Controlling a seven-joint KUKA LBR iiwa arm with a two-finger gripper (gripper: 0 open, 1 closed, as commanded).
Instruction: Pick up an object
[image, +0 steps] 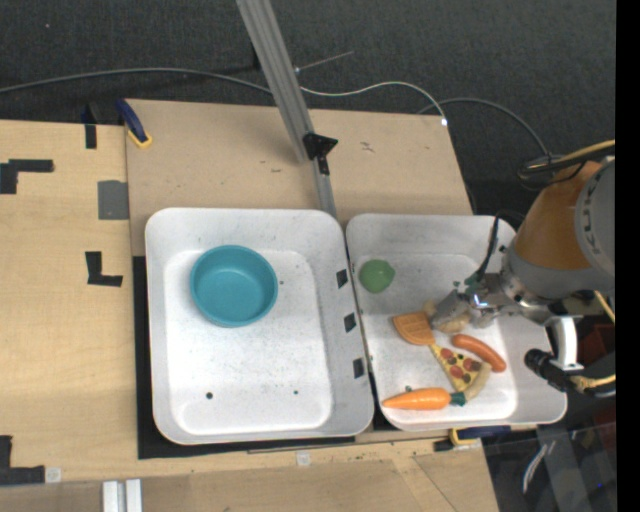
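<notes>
The pincer (452, 313) sits low in the right bin (420, 232), near that bin's middle, reaching in from the right edge of the desk (220, 160). From here I cannot tell how its tips stand, or whether they have anything between them; they are crowded against a small tan piece. Touching that spot on its left lies an orange shell-shaped toy (413, 328). Just below, toward the bin's front right corner, a sausage (479, 352) lies beside a pizza slice (460, 370), and a carrot (418, 400) lies along the front wall. A green ball (376, 276) rests apart, close to the bin's left wall. The left bin (250, 400) holds a blue bowl (234, 286) near its back left corner. A grey metal pole (285, 90) slants across the desk's back edge.
</notes>
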